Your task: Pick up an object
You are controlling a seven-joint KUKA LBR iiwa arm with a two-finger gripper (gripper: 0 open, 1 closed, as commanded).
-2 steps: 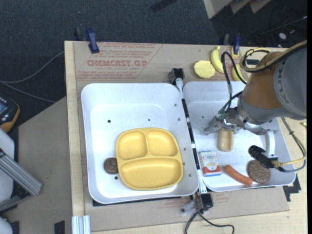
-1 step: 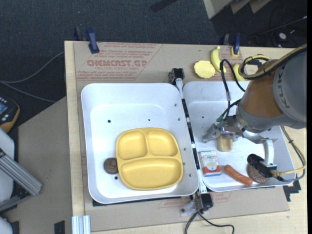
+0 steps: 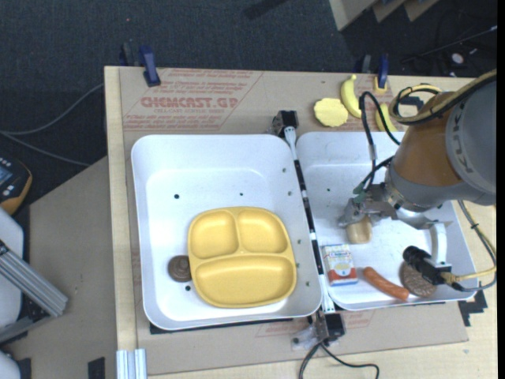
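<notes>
The gripper sits low in the right bin, right over a small tan piece; I can't tell how its jaws stand. That piece could skid aside toward the small carton and sausage crowding the bin's lower edge. Open floor lies toward upper frame.

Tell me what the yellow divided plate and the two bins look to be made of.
Yellow divided plate: likely moulded plastic, going by its uniform colour, rounded compartments and soft sheen. Left bin and right bin: apparently thin formed white plastic, smooth, with rolled rims and faint glare. The look alone can't confirm either.
</notes>
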